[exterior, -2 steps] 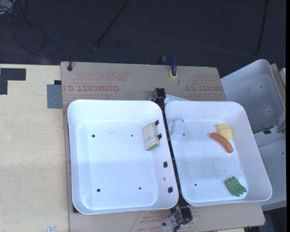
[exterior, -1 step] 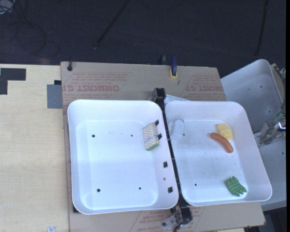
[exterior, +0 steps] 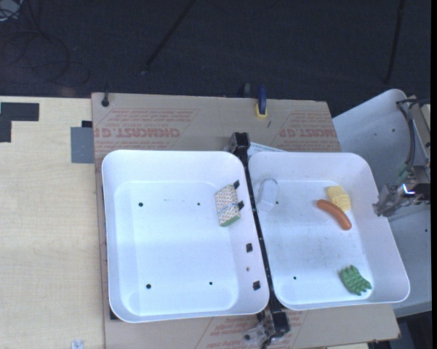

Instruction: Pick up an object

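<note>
Fingers (exterior: pixel 390 203) blurred, beside right bin (exterior: pixel 387 249).

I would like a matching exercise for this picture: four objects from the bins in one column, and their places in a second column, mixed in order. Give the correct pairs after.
Objects:
1. patterned sponge
2. orange sausage
3. green toy
4. clear cup

Places:
A. right bin, near its front right corner
B. left bin, against its right wall
C. right bin, near its left wall
D. right bin, just in front of the yellow corn

Pairs: 1-B, 2-D, 3-A, 4-C
</note>
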`<action>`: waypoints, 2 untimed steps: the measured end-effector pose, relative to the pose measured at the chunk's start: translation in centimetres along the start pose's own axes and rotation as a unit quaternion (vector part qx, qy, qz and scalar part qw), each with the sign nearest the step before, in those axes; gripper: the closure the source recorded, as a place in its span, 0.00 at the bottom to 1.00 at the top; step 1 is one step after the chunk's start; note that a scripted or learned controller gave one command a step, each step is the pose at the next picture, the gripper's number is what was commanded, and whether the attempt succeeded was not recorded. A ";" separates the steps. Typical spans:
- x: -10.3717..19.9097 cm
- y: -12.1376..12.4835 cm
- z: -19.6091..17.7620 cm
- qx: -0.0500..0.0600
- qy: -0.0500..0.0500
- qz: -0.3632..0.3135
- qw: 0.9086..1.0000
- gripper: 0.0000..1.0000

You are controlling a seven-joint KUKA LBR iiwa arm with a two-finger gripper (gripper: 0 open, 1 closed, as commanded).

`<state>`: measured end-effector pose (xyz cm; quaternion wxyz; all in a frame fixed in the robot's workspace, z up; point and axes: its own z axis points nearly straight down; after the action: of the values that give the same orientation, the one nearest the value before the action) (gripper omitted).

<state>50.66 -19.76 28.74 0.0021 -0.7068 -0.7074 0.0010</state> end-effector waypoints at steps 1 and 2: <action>-1.7 1.7 -6.5 -0.005 -0.002 0.000 1.000 1.00; -1.5 0.7 -2.8 0.001 0.000 0.001 1.000 1.00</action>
<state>51.34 -21.26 31.57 0.0026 -0.7072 -0.7070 0.0016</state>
